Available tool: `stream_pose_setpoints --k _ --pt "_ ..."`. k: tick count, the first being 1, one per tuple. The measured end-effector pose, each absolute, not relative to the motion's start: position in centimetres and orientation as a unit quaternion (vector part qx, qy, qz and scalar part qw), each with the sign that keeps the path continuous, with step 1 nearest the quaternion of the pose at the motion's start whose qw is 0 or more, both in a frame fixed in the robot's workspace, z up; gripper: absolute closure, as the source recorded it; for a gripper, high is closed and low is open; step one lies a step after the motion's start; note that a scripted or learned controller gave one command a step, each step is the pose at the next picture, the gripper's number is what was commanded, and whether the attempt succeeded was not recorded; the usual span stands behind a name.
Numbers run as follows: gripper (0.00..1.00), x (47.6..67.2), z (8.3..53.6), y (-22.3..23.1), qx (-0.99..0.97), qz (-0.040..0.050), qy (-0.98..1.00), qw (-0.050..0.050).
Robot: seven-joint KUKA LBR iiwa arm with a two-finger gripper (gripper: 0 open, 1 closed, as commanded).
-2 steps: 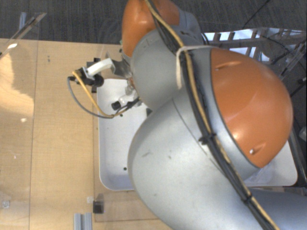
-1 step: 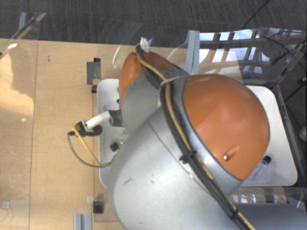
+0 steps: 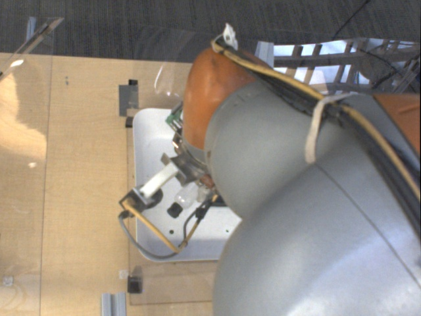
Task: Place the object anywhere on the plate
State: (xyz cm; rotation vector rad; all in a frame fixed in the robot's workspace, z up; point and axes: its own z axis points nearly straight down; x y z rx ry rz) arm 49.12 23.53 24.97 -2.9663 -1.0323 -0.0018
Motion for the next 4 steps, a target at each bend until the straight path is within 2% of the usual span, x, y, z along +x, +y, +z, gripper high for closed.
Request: stream_pose_setpoints --k 1,2,3,4 --pt "1.00 55.9 17.9 23.5 -0.944 0.0007 -0.330 0.000" --pt "1.00 60.0 24.6 23.1 -0.909 -0.0011 -0.416 0.000" --pt "1.00 64.8 24.6 23.5 -0.887 -0.0009 -0.461 0.000" --pt "0.00 64.8 24.6 23.5 -0.887 -0.0012 -0.461 0.000"
